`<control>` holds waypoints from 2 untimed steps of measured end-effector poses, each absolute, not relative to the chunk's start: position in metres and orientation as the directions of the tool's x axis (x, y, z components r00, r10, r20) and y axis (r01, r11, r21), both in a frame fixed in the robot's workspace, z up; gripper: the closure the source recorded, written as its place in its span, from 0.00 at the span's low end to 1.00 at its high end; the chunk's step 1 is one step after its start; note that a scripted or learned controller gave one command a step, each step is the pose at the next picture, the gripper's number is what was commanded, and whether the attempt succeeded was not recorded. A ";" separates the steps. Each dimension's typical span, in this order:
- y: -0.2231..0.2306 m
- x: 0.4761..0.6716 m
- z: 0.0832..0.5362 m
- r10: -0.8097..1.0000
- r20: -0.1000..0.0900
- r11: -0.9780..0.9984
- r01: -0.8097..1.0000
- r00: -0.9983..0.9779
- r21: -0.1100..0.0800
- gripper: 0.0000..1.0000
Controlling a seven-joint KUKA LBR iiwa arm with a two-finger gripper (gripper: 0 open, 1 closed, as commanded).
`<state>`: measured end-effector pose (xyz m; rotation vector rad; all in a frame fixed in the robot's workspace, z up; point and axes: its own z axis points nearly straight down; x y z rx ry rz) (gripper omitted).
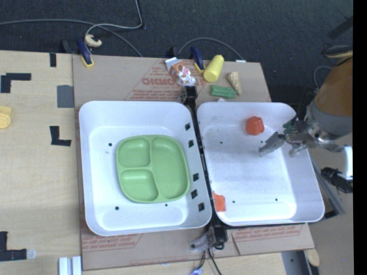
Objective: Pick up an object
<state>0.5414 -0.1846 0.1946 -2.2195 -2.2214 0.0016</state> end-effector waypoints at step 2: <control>-0.159 0.647 0.085 1.000 0.001 -0.001 1.000 0.001 -0.009 0.00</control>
